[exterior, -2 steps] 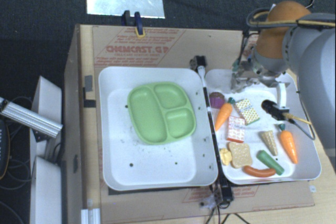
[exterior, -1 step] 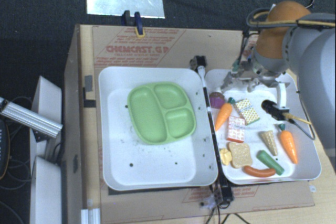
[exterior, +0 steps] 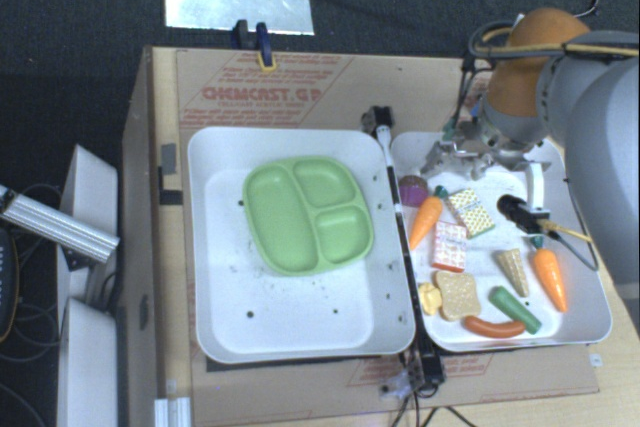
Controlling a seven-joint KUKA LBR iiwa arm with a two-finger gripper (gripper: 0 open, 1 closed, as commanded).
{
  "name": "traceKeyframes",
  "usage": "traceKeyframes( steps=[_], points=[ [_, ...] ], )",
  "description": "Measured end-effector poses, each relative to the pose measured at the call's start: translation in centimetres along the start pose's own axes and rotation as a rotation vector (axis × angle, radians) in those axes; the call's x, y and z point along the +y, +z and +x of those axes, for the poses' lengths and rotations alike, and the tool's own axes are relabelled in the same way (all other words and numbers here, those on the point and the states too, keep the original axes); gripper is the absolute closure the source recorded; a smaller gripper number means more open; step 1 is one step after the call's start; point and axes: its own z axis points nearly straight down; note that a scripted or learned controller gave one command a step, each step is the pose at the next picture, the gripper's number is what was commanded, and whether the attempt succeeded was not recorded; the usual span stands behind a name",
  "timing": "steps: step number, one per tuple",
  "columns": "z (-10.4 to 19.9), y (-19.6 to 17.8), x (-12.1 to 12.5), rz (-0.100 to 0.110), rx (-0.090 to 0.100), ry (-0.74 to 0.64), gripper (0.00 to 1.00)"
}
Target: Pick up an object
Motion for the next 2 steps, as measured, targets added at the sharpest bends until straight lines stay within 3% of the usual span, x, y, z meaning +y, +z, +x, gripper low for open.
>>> traceKeyframes(
  steps=[1,2],
  points=[
    [-0.01,-1.15,0.12,-0.004,-0.001,-0.001,1.00],
    [-0.01,-1.14,0.12,-0.004,-0.001,-0.001,0.00]
  ],
)
